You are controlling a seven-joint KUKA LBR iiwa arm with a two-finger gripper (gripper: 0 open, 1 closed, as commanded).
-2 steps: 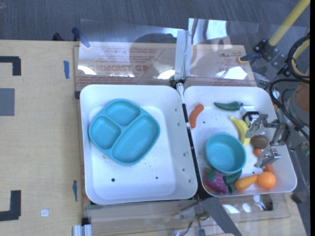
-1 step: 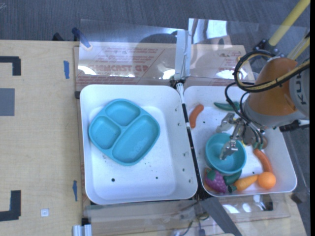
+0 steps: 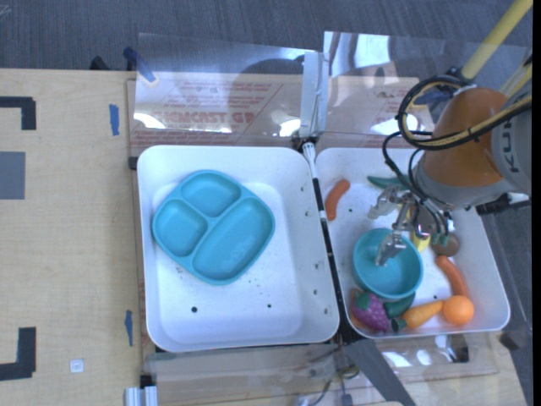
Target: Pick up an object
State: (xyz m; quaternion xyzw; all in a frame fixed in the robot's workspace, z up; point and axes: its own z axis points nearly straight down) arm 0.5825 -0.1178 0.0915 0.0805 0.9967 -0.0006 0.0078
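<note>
My gripper (image 3: pixel 402 240) hangs low over the right bin (image 3: pixel 494 265), at the upper rim of a teal bowl (image 3: pixel 387 271). A metal part of it reaches down into the bowl. Nothing can be seen held in it. Around it lie toy foods. An orange sausage shape (image 3: pixel 336 198) lies to the left, and a brown piece (image 3: pixel 446 244) and a yellow piece (image 3: pixel 421 243) lie on the right. A green piece (image 3: pixel 385 178) is partly hidden behind the wrist.
Along the right bin's front lie purple grapes (image 3: pixel 369 310), a carrot (image 3: pixel 423 313), an orange (image 3: pixel 457 309) and a second orange stick (image 3: pixel 452 274). The left bin (image 3: pixel 287 311) holds a teal divided plate (image 3: pixel 213 225). The arm and its cables cover the right bin's far corner.
</note>
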